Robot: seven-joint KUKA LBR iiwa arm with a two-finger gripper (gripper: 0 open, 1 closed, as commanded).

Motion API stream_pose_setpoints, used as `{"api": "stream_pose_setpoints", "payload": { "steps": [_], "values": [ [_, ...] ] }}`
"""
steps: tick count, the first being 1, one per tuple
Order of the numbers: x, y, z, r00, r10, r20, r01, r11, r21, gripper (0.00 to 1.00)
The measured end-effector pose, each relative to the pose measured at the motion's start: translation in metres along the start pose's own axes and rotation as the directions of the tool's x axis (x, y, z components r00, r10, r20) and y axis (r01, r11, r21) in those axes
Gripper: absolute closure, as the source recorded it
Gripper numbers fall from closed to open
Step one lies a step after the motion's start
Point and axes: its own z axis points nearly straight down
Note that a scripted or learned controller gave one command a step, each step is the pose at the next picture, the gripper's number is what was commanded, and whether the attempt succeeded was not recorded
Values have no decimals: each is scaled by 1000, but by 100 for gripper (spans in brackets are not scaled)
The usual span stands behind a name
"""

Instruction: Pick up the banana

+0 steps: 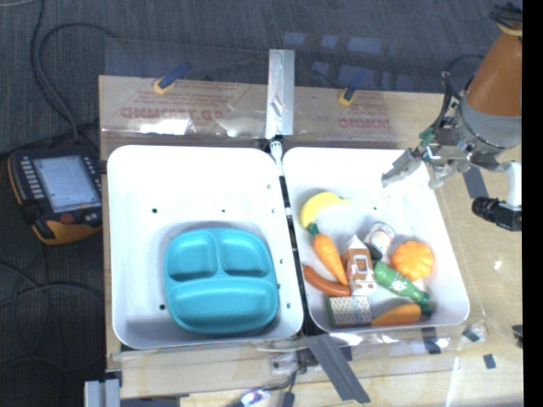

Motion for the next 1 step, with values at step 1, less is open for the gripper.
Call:
{"api": "stream_pose_setpoints", "payload": {
  "steps": [1],
  "values": [
    [43,55,45,999,32,2,-32,1000,0,0]
  ]
}}
